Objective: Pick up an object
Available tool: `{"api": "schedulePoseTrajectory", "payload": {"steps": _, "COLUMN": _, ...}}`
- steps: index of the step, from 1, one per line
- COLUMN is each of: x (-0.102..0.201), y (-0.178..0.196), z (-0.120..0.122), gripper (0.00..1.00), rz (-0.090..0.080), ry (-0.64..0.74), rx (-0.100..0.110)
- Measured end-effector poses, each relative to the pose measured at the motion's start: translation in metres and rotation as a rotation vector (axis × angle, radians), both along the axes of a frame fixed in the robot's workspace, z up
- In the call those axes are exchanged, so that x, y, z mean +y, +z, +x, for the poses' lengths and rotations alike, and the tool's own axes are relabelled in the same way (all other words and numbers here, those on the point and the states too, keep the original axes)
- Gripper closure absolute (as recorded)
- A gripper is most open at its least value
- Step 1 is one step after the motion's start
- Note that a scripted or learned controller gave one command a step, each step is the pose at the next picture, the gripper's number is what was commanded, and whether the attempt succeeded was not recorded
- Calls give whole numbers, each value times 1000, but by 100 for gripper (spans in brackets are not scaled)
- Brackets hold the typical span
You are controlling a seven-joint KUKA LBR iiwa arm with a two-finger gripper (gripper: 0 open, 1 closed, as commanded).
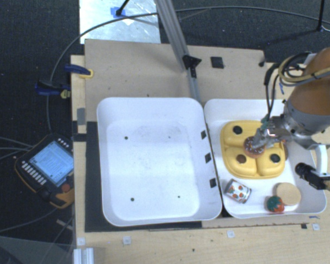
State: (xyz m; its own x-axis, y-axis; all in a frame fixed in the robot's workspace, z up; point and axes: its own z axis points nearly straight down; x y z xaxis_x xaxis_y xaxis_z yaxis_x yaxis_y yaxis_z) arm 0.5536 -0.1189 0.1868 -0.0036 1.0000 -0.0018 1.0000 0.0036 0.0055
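In the right bin lies a large yellow tray-like toy with dark round spots. My gripper hangs right over the toy's middle, low and close to its top, reaching in from the right. A small brownish round piece shows at its tip, on or just above the toy; whether it is held is unclear. Near the bin's front lie a small white can with red dots, a tan round disc and a green and red ball.
The left bin stands beside the right one, its rim touching it in the middle. A metal pole slants over the bench at the back. A teach pendant lies off the bench at the left.
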Motion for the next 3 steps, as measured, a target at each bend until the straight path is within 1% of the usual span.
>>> {"api": "schedulePoseTrajectory", "payload": {"steps": 1, "x": 0, "y": 51, "z": 12, "gripper": 100, "rz": 0, "ry": 1, "rx": -2}}
{"api": "schedulePoseTrajectory", "payload": {"steps": 2, "x": 0, "y": 84, "z": 13, "gripper": 100, "rz": 1, "ry": 1, "rx": 1}}
{"api": "schedulePoseTrajectory", "payload": {"steps": 3, "x": 56, "y": 84, "z": 19, "gripper": 100, "rz": 4, "ry": 8, "rx": 4}}
